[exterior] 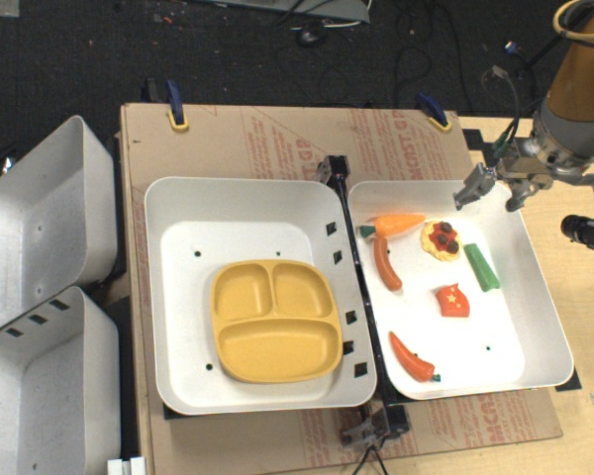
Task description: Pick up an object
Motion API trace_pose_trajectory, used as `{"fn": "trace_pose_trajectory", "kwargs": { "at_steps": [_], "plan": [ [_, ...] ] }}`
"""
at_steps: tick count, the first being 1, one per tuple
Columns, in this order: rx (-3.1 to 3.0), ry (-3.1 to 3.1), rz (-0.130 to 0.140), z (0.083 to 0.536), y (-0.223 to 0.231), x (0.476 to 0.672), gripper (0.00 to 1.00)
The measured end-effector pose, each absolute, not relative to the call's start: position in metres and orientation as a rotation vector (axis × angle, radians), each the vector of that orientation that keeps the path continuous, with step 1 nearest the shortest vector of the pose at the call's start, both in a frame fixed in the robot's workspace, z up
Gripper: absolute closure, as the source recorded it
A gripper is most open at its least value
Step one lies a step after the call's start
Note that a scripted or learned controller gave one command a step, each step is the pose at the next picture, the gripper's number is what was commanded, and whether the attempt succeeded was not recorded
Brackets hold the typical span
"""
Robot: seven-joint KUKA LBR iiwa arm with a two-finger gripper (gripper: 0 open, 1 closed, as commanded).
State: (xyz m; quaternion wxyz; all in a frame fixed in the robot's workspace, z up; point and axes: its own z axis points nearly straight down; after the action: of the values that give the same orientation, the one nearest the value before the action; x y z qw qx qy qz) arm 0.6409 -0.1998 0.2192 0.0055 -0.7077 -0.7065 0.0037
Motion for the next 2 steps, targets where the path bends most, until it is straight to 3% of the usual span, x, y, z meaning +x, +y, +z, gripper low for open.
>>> {"fn": "trace_pose_trajectory", "kwargs": {
  "at_steps": [1, 2],
  "plan": [
    [-2.220, -2.223, 0.000, 0.228, -0.199, 0.644, 0.00],
    [-2.216, -2.222, 0.004, 0.171, -0.190, 0.639, 0.00]
  ]
}}
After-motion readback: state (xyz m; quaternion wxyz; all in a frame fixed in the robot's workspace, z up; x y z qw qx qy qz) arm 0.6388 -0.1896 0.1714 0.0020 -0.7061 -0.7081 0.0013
